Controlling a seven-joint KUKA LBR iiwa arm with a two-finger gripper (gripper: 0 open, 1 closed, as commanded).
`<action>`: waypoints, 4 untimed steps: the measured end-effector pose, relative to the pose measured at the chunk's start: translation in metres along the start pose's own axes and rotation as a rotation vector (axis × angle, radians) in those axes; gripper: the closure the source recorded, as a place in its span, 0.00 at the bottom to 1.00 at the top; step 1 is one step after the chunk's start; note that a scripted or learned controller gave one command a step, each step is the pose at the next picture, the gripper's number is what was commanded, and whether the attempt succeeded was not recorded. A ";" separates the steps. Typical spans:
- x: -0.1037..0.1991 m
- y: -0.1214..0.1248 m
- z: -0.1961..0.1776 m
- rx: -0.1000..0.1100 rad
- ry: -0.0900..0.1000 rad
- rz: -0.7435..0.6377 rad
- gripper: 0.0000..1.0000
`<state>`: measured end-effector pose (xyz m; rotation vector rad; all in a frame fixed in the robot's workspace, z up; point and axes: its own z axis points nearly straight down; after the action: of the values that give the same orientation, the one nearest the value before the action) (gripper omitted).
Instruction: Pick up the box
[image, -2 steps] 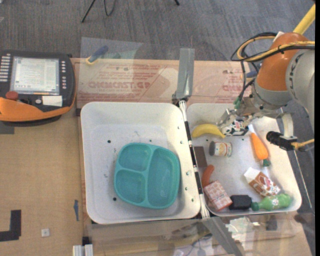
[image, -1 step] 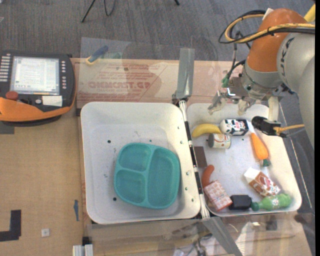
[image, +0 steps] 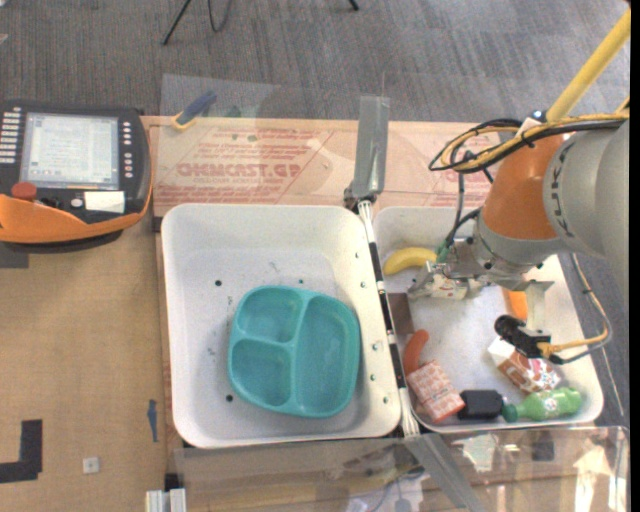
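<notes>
Camera view from above: the arm (image: 560, 190) reaches in over the right bin (image: 590, 400), and its gripper (image: 450, 283) hangs low near the far left corner of that bin, just beside a yellow banana (image: 408, 260). I cannot tell how its fingers stand.

The box (image: 433, 390), pink with a red pattern, lies near the front left corner of the right bin, well apart from the gripper. A red sausage-shaped toy (image: 414, 349) lies touching it on the far side, and a black object (image: 481, 403) is just beside it toward the right. A green bottle (image: 545, 404) lies along the front edge.

In the left bin (image: 190, 240) sits a teal divided plate (image: 294, 350).
</notes>
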<state>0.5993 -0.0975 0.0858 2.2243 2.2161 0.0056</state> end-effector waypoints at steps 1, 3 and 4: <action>-0.001 0.059 0.002 0.046 -0.002 0.131 0.00; 0.093 0.068 -0.098 0.004 -0.002 0.254 1.00; 0.247 0.067 -0.146 0.005 -0.002 0.214 1.00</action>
<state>0.6665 0.1491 0.2325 2.4501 1.9674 -0.0013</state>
